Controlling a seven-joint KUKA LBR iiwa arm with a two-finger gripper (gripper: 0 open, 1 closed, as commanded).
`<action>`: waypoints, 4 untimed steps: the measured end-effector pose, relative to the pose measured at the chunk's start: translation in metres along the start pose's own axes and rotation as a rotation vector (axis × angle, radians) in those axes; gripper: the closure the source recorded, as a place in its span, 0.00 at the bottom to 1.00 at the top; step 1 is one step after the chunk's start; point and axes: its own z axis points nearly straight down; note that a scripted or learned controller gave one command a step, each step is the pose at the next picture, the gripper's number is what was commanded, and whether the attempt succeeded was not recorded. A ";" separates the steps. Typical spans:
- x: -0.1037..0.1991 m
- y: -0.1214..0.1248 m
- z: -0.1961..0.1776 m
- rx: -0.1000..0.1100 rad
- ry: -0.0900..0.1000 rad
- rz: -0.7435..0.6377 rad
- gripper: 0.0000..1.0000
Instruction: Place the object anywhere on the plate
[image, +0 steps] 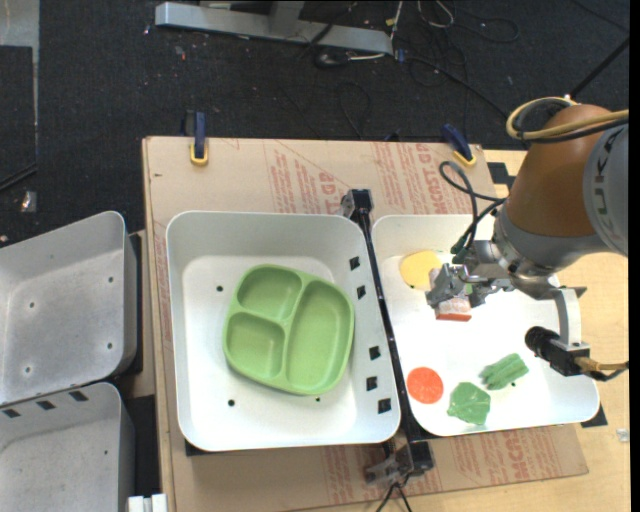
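A green three-compartment plate (290, 328) lies in the left bin (190, 250). My gripper (450, 292) hangs over the upper left part of the right bin (560, 400), reaching in from the right. A small red and white object (456, 312) sits directly under its tip, touching or nearly touching it; I cannot make out whether it is gripped. A yellow piece (419, 268) lies just left of the gripper, by the bin's upper left corner.
An orange-red disc (425, 384) and two green objects (468, 403) (503, 371) lie near the right bin's front. A black divider (374, 300) runs between the bins. Spare white trays (60, 300) sit off to the left.
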 end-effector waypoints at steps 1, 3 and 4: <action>0.054 0.001 -0.013 -0.004 0.000 -0.001 1.00; 0.160 -0.013 -0.023 -0.002 0.000 -0.001 1.00; 0.225 -0.016 -0.021 -0.002 0.000 -0.002 1.00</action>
